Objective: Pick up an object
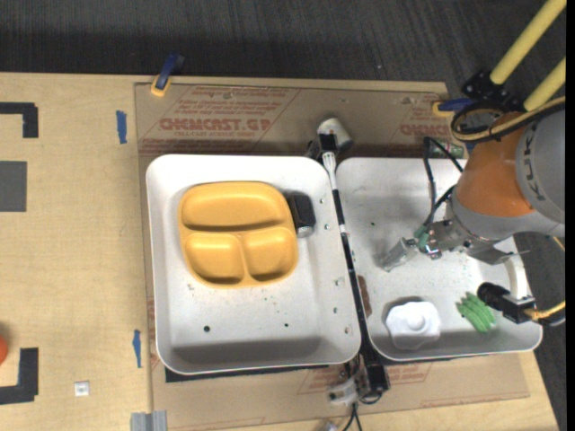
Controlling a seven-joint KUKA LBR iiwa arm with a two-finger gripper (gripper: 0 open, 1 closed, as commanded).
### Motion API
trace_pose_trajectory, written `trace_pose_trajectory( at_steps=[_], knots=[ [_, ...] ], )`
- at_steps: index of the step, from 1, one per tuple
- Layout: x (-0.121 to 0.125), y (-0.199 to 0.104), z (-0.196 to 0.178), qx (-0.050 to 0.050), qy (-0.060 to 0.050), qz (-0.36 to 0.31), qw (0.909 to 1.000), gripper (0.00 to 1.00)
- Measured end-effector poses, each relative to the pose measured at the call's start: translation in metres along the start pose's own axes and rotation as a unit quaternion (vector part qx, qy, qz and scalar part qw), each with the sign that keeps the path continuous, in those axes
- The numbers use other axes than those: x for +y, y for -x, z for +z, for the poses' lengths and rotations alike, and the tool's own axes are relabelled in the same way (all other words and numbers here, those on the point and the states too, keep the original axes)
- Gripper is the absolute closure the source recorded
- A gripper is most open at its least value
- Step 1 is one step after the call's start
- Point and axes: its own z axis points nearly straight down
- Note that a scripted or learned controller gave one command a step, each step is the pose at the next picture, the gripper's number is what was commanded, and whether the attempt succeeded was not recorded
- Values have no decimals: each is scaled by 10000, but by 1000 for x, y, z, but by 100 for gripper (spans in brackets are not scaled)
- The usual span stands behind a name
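1. White plastic, shallow and round-cornered, the left bin [180,330] sits on a brown cardboard sheet [234,119] printed with red lettering; the sheet lies on the pale wooden bench [63,268].
2. Inside the left bin, a yellow three-compartment plastic tray [238,232] lies upside down in the upper half, its moulded humps facing up. A small dark grey rectangular block [301,212] rests just beside the tray's right edge, touching or nearly touching it; I cannot tell which.
3. Below the yellow tray, the left bin's floor shows a few small dark specks.
4. The right white bin [359,182] butts against the left one along a shared dark seam.
5. In the right bin, a white squat plastic bottle [412,321] with a round cap stands near the front wall, and a green ridged toy piece [476,313] lies by the front right corner, well apart from the bottle.
6. The grey arm with its orange band [499,182] reaches in over the right bin from the right side.
7. Its two-finger gripper [415,243] hovers low over the middle of the right bin, with a small grey metallic object [392,257] at its tip. Whether the fingers are clenched or released I cannot tell, nor whether that grey piece is gripped.
8. A blue clip [166,72] sits at the cardboard's back left corner.
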Motion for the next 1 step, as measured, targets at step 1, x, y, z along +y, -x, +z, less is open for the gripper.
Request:
trace_pose_trajectory(
  at_steps=[1],
  knots=[
    [-65, -32, 0, 7, -11, 898, 9960, 0]
  ],
)
